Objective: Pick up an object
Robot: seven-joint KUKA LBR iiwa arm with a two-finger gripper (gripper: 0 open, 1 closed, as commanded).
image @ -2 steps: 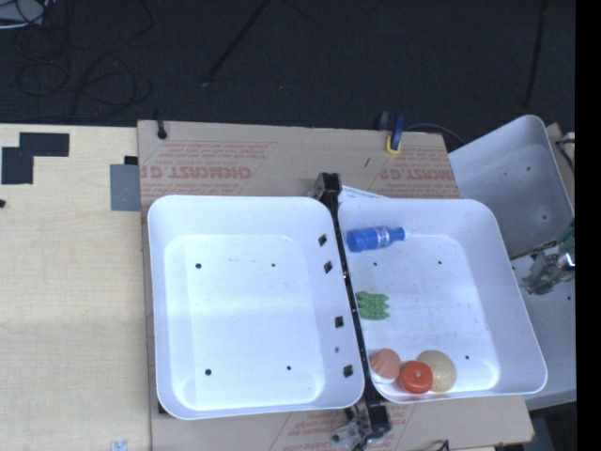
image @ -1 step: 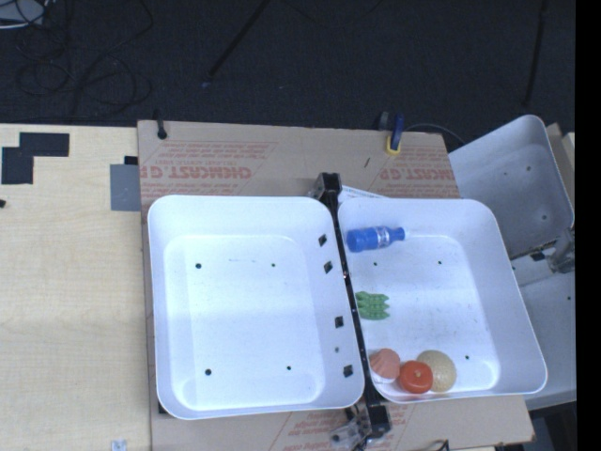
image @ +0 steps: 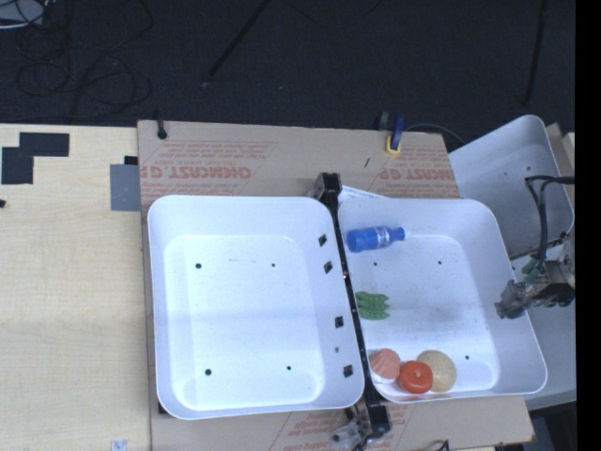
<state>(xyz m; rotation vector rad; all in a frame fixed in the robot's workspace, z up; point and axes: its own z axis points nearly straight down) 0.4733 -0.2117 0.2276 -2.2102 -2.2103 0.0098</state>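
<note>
The right bin (image: pixel 507 252) holds several small objects. A blue bottle (image: pixel 374 239) with a white cap lies on its side near the bin's far left corner. A small green object (image: pixel 372 305) rests against the left wall, about midway along it. At the near edge, three round things sit packed together: a pink one (image: pixel 384 364), a red one (image: pixel 415 377) and a tan one (image: pixel 439 368).
The left bin (image: pixel 169 252) sits beside the right one, and a black divider bar (image: pixel 343 289) runs between them. Both stand on a cardboard sheet (image: pixel 235 163). Cables and a small dark fixture (image: pixel 526 297) are at the right bin's outer rim. A blue and yellow clamp (image: pixel 395 132) is at the cardboard's far edge.
</note>
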